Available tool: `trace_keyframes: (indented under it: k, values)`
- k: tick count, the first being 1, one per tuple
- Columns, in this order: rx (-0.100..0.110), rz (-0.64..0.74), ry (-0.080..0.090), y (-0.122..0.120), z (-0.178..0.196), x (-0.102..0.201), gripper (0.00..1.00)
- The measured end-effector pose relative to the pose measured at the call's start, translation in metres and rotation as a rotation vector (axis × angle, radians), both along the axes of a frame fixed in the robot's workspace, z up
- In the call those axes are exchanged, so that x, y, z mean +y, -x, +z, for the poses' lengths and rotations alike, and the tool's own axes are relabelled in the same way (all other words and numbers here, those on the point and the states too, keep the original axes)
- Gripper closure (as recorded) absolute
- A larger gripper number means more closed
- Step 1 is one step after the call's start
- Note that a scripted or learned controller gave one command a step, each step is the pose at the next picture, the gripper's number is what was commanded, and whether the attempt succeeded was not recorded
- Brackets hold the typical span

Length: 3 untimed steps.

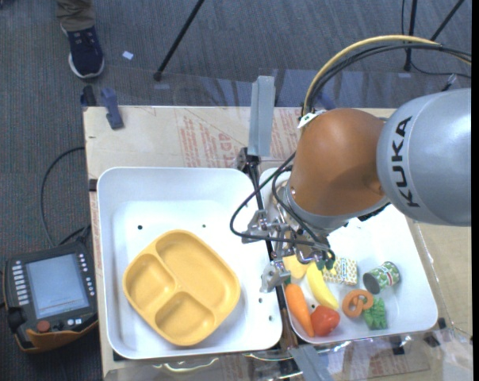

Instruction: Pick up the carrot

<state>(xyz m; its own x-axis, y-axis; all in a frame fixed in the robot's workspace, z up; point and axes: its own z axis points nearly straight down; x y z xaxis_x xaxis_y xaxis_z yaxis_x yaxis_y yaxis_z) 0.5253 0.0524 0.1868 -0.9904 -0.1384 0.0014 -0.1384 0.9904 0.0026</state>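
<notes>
One smooth, tapered orange carrot [300, 309] lies in the right bin [418, 292] at its near left corner, beside a yellow banana [322, 286] and a glossy red pepper [325, 320]. The gripper [291, 267] hangs just above the carrot's far end — how wide it stands I cannot tell. One yellow three-compartment plate [182, 286] — matte plastic — sits in the left bin [120, 197].

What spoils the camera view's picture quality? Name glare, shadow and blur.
In the camera view, light is even and bright; the white bins look washed out but show no hard glare. The arm throws a soft shadow on the right bin near the carrot. Focus is slightly soft overall; no motion blur.
</notes>
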Motion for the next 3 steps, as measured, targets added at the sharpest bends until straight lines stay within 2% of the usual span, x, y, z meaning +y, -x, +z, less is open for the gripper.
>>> trace_keyframes:
  k: [1, 2, 3]
  values:
    - [0.000, 0.187, 0.001, 0.039, 0.000, -0.051, 0.00]
    - [0.000, -0.162, 0.001, 0.007, 0.000, -0.009, 0.00]
    - [-0.001, 0.201, 0.001, 0.050, 0.000, -0.046, 0.00]
